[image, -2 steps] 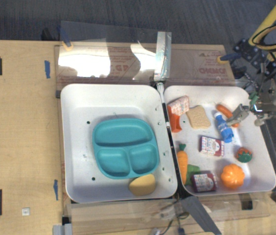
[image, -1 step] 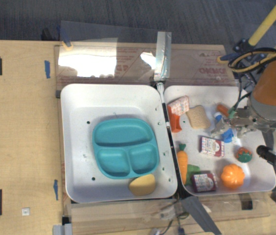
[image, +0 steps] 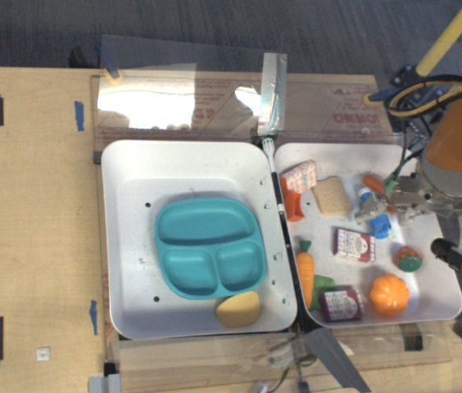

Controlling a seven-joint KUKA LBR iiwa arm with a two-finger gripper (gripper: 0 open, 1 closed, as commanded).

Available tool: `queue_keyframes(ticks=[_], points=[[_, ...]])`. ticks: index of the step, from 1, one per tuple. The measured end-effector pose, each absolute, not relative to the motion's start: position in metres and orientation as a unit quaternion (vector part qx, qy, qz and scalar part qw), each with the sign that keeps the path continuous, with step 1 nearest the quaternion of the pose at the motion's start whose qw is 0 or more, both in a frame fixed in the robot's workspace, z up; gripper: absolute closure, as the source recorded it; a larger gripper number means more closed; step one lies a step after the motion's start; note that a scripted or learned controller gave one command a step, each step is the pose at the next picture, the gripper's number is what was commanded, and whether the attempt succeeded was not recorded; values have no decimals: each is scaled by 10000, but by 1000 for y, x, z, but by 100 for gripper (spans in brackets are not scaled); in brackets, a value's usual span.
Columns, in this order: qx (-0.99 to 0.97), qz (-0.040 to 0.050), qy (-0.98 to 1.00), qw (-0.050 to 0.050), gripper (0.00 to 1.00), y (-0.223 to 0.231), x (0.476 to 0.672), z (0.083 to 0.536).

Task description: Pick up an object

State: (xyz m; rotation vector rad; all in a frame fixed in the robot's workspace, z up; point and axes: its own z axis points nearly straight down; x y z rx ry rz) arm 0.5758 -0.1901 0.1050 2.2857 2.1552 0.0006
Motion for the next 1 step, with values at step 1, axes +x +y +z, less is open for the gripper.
queue_keyframes(ticks=[1], points=[[7278, 11, 6858, 12, 100, -190, 577, 116]])
